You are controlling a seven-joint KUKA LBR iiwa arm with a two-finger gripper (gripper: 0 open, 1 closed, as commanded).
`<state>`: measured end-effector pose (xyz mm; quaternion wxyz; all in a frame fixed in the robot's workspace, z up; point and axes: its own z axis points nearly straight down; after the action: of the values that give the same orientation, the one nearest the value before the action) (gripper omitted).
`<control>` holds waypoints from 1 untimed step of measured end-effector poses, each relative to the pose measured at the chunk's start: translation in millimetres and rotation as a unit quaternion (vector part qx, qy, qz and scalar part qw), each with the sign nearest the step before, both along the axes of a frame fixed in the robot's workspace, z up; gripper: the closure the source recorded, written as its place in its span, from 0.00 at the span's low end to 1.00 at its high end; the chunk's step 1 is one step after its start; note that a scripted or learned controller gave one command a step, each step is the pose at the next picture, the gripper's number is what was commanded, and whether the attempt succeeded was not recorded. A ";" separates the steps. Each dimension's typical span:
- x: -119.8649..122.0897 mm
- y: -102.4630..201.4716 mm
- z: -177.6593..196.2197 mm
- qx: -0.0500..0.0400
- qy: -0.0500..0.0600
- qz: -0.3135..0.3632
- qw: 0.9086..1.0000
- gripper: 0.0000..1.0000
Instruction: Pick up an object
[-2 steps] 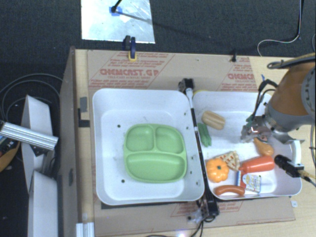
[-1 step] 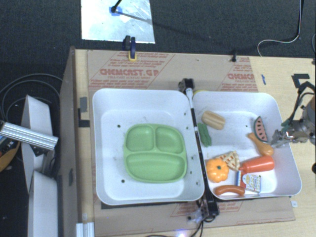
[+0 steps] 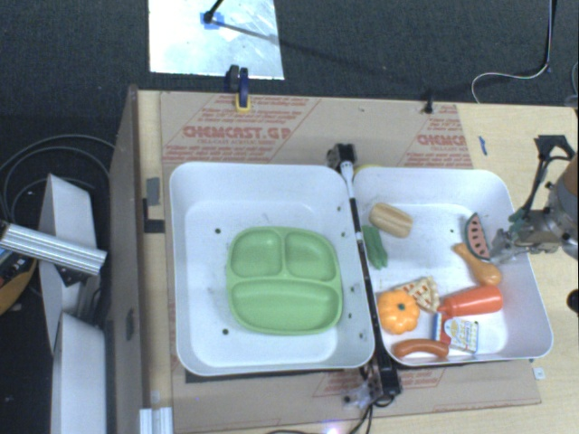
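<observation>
Dark carpet (image 3: pixel 380 25) surrounds a cardboard-topped bench (image 3: pixel 298 129), with a shiny metal sheet (image 3: pixel 215 25) behind.

- The arm (image 3: pixel 563 202) is cut off by the right edge.
- The gripper (image 3: pixel 503 245) is too small to tell its fingers' stance.
- Print on the small carton (image 3: pixel 462 334) is unreadable.

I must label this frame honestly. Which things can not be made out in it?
- Gripper, camera view: too small and blurred to tell open from shut, or whether it touches the drumstick.
- Arm: cut off by the right edge.
- Carton: print too small to read.
- Sausage: partly behind the right bin front rim.
</observation>
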<state>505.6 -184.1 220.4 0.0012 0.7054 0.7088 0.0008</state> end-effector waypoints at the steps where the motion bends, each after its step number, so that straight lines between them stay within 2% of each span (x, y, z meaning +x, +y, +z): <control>1: -19.6 17.0 -42.8 0.001 0.002 -0.001 1.000 1.00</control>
<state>486.0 -167.1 177.6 -0.0011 0.7063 0.7079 -0.0001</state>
